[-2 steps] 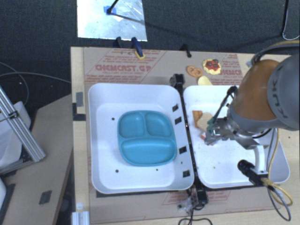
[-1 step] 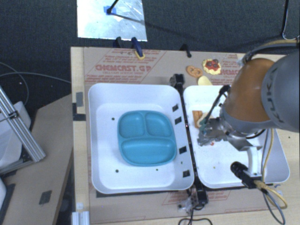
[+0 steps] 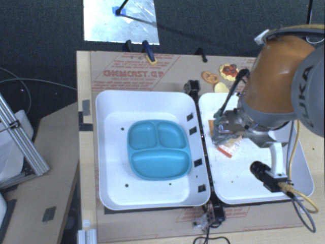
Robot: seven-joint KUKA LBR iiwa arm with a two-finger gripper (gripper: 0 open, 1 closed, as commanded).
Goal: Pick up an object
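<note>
Right bin (image 3: 299,187) | pincer (image 3: 222,131) low over orange packet (image 3: 229,147)

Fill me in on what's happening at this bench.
A grey and orange robot arm reaches in from the right over the right bin, its gripper down among small packaged items. Whether it holds anything is unclear. The left bin holds a blue divided plate, untouched.

Blue divided plate (image 3: 158,150) in left bin (image 3: 112,111); gripper (image 3: 223,131) over right bin (image 3: 238,189).
</note>
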